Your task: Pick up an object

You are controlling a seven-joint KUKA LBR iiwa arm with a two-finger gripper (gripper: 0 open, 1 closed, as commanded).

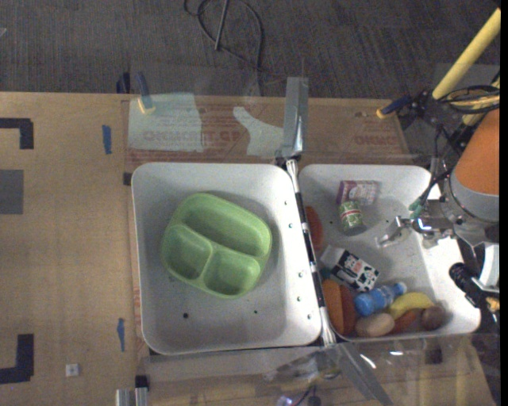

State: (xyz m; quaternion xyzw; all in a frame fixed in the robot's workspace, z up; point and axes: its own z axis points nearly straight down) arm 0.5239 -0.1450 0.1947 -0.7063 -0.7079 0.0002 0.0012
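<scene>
The claw [394, 231] hung low at the frame's right, over the right bin [397, 176], and I couldn't tell its state. Just left sat a small can [350, 215]; lower down lay a milk carton [354, 270], blue bottle [378, 299] and banana [411, 303]. A green tray [216, 244] filled the left bin [155, 198].

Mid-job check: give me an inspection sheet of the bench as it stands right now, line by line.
Surface: brown bench bearing two shallow white bins, left bin, right bin.
Job's things: in the right bin, black-and-white carton, blue bottle, yellow banana, small can, orange carrot-like piece.
Clutter: green divided plastic tray in the left bin; blue tape strips.
Grippers: two-finger gripper over the right bin, nothing between its fingers.
Cables: black loop on the floor.
Surroundings: grey carpet.
</scene>
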